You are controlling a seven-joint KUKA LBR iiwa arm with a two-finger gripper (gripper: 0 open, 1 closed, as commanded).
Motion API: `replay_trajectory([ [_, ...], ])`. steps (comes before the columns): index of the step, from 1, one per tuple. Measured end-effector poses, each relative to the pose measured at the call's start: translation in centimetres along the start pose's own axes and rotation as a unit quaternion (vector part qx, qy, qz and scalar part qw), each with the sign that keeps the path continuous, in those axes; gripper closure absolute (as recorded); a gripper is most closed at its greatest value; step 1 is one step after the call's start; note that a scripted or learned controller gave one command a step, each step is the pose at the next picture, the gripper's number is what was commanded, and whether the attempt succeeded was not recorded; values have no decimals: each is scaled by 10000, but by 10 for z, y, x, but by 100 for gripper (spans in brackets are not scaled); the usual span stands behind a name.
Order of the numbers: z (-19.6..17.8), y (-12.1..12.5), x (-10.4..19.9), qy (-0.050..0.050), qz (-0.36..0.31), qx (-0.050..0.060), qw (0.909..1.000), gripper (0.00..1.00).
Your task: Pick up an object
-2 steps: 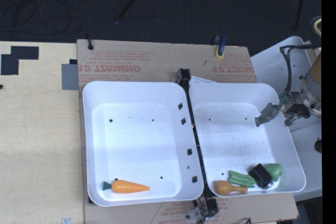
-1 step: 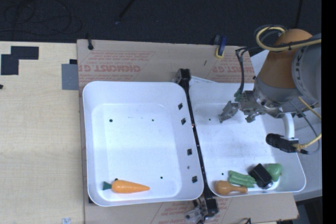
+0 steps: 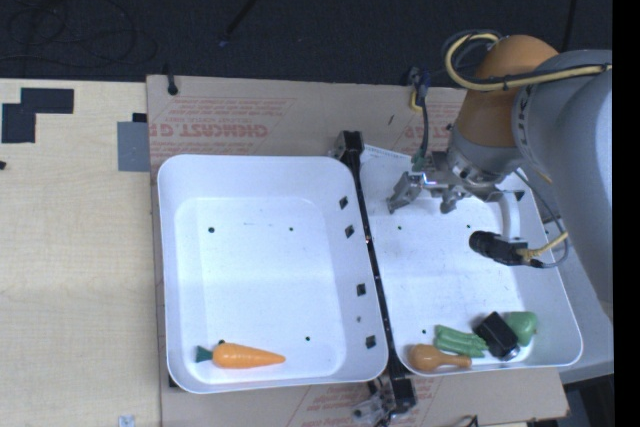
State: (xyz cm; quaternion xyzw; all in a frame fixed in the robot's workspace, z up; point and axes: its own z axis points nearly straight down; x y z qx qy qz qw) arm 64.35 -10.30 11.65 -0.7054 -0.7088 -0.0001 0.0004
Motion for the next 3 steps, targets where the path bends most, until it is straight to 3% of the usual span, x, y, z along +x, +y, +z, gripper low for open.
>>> replay_trajectory([
  [1, -193, 3, -9, -21, 15, -87, 10000, 0],
  [2, -286, 1, -29, -18, 30, -43, 10000, 0],
  [3, -257, 1, 107, 13, -36, 26, 10000, 0],
])
